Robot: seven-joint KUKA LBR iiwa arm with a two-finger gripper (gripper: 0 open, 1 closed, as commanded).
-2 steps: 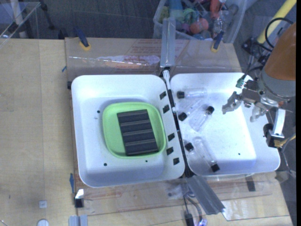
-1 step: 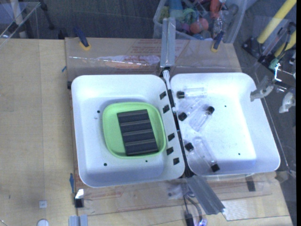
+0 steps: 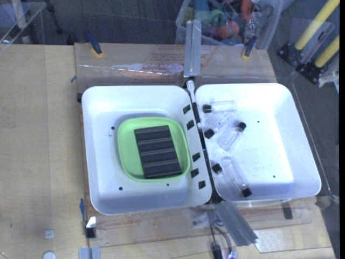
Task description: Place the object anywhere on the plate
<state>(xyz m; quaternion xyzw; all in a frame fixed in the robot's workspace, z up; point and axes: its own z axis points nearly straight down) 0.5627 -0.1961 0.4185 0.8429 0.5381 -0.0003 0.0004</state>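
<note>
A green square plate [image 3: 127,163] lies in the left bin [image 3: 97,107]. A black ribbed rectangular object [image 3: 157,151] rests flat on the plate, slightly right of its centre. Several clear plastic vials with black caps lie in the right bin [image 3: 280,123]: one [image 3: 218,107] near the back left, one [image 3: 232,133] in the middle left, one [image 3: 234,177] at the front left.
A metal divider [image 3: 192,53] runs back between the two bins. A clear box of colourful toys [image 3: 229,9] stands behind the bench. Yellow poles [image 3: 323,15] lean at the far right. Blue clamps [image 3: 95,48] grip the bench's back edge.
</note>
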